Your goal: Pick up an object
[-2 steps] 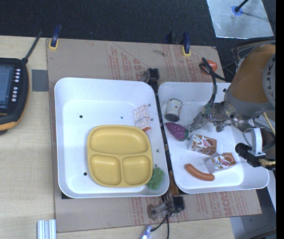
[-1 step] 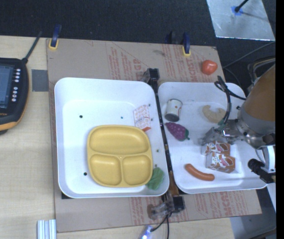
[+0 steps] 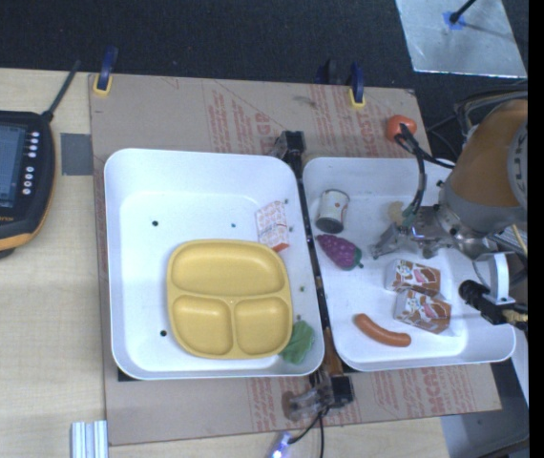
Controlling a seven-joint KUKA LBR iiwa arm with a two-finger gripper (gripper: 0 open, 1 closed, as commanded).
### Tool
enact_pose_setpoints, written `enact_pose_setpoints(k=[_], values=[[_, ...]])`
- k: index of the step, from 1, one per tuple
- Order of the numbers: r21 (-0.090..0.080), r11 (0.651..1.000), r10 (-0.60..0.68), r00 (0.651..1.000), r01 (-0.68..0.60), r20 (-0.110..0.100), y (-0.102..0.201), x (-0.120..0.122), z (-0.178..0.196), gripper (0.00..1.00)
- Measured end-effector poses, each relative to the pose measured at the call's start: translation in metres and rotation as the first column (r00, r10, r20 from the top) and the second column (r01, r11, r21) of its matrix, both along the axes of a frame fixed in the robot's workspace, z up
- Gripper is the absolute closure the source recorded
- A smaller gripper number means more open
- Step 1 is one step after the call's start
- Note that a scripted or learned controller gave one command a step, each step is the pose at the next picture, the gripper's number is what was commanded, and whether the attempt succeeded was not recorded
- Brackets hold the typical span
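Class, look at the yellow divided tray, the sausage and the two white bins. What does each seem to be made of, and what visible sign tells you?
Yellow divided tray: probably moulded plastic, matt; even colour and rounded compartment ridges.
Sausage: likely a plastic or rubber toy; uniform orange-red with a slight sheen.
White bins: seemingly smooth plastic, though coated metal is possible; rounded corners, soft glare.

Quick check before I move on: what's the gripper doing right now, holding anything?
Gripper: over the right bin, above the snack packets; nothing seen in its grasp, and open or closed cannot be told.
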State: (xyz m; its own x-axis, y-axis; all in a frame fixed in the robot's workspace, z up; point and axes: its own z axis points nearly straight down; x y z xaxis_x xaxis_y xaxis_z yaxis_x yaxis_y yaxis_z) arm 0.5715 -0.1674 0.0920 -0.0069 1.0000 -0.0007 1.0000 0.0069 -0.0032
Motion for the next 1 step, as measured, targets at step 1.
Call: enact_pose_setpoints(k=[1], values=[[0.000, 1.000, -0.001, 1.000, 0.001, -0.001, -0.0108, -0.0476, -0.0006, 0.00]])
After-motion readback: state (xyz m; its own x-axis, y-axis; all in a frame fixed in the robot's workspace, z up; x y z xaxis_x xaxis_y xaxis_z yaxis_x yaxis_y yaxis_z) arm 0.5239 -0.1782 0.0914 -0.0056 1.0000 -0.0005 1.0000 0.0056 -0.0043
